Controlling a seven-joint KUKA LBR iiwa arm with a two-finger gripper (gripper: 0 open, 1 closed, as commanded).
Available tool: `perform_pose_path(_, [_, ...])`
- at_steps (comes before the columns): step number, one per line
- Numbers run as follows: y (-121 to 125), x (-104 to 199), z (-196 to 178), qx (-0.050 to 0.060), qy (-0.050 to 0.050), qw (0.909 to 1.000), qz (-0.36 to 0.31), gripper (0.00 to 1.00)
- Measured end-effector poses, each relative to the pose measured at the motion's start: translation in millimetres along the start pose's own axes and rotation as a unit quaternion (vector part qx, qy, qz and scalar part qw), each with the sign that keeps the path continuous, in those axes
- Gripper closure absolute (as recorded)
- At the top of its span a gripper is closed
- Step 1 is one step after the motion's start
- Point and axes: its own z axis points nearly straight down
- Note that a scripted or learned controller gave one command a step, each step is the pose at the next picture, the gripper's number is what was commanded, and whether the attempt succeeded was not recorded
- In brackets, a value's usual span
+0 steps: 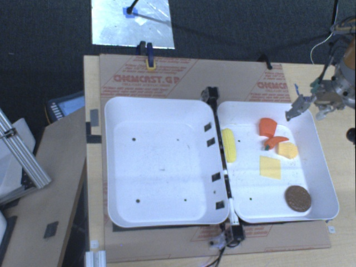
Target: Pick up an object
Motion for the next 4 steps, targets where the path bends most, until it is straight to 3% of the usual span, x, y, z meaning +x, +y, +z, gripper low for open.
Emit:
perform_pose_path(1, [22,-31,-46,-0.003,-0.002,1.0000,0.001,0.00])
perform_pose_path(2, [63,9,-110,-0.005,0.000,1.0000,-0.003,0.00])
perform_pose_path(3, [70,72,-206,-0.007,0.000,1.0000,-0.005,0.00])
perform_pose_path(4, [69,72,-269,-0.004,-0.001,1.0000,-0.002,0.00])
